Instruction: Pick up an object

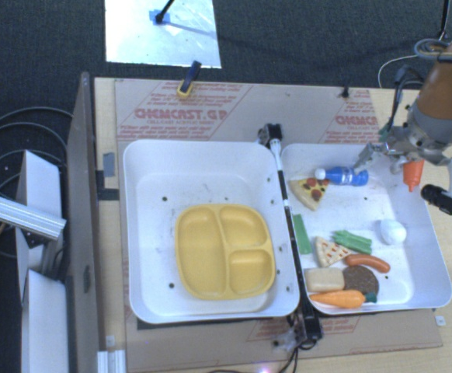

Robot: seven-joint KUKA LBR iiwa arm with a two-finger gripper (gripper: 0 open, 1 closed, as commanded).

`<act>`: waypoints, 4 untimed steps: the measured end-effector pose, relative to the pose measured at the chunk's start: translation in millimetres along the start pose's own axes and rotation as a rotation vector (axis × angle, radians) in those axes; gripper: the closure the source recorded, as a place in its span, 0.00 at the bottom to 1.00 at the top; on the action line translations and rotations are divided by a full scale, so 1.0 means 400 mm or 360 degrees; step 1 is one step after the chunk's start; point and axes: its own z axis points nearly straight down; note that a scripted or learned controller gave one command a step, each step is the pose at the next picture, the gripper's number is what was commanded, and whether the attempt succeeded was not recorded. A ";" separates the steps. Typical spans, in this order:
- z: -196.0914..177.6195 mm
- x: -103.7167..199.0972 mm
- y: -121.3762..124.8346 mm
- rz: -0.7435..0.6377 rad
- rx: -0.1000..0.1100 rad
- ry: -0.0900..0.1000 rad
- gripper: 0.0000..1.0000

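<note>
The right bin (436, 274) holds toy food. A blue bottle (347, 177) lies at its back beside a pizza slice (310, 192). A white egg (392, 231) sits toward the right wall. Green beans (352, 242), a second pizza slice (331, 252), a sausage (367, 263), a brown patty (362, 281), a beige block (323, 278) and a carrot (337, 299) crowd the front. My gripper (391, 160) hangs over the bin's back right corner, just right of the bottle. A small orange piece (413, 175) shows under the wrist; whether it is held is unclear.
The left bin (144, 208) holds a yellow divided tray (226, 251). A black divider strip (285, 208) runs between the bins. Cables loop near the arm at top right. A metal rail (20, 216) and cables lie off the bench to the left.
</note>
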 end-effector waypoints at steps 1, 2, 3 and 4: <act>0.131 0.055 -0.208 0.0014 0.0023 0.0003 0.00; 0.088 0.008 -0.048 0.0003 0.0001 -0.0006 0.00; 0.139 -0.009 -0.002 -0.0005 0.0096 0.0016 0.00; 0.139 -0.009 -0.002 -0.0003 0.0091 0.0012 0.00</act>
